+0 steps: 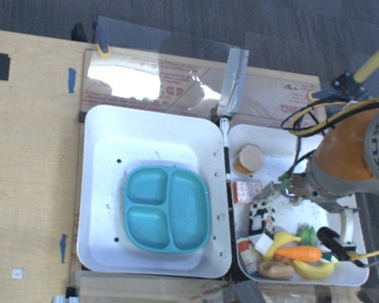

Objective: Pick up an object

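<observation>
Shallow white bin (102,191), teal tray (167,208)

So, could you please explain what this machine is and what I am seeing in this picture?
You are looking down at a slant from a fixed camera above a bench. The grey arm with the orange band is a robot reaching in from the right; its gripper hangs over the right white bin. That bin holds small toy foods: a carrot, a banana, a round tan piece and some packets. The left white bin holds a teal divided plate. I see nothing held between the fingers.
</observation>
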`<state>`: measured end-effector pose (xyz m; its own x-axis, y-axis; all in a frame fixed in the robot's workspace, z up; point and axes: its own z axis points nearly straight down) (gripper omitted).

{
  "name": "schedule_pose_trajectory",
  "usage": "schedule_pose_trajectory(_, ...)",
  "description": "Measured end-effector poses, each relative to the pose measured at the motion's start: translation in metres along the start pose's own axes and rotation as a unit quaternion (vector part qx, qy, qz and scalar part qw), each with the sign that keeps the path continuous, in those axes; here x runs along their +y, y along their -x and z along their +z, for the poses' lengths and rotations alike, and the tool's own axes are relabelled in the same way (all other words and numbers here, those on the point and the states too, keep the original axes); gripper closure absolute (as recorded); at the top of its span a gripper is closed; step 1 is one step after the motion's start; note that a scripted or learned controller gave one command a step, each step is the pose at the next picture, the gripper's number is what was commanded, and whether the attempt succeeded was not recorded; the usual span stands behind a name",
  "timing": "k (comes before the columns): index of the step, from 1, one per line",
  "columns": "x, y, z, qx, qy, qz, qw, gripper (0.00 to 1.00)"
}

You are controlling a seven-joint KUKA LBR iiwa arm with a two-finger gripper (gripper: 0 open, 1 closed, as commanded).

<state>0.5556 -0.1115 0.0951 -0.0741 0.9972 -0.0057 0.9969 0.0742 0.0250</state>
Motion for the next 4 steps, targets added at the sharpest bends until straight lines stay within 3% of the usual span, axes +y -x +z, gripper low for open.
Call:
schedule_pose_trajectory(1,-0.062,-0.001,0.006,0.002,-0.01,-0.015,0.9998,0.0)
schedule_pose_trajectory(2,-0.033,-0.007,-0.104,0.002,-0.007,-0.024,0.9997,0.0)
schedule_pose_trajectory(3,-0.078,0.032,0.006,0.003,-0.01,-0.099,0.9951,0.0)
schedule_pose_trajectory(4,-0.075,0.007,0.006,0.001,-0.008,-0.115,0.9934,0.0)
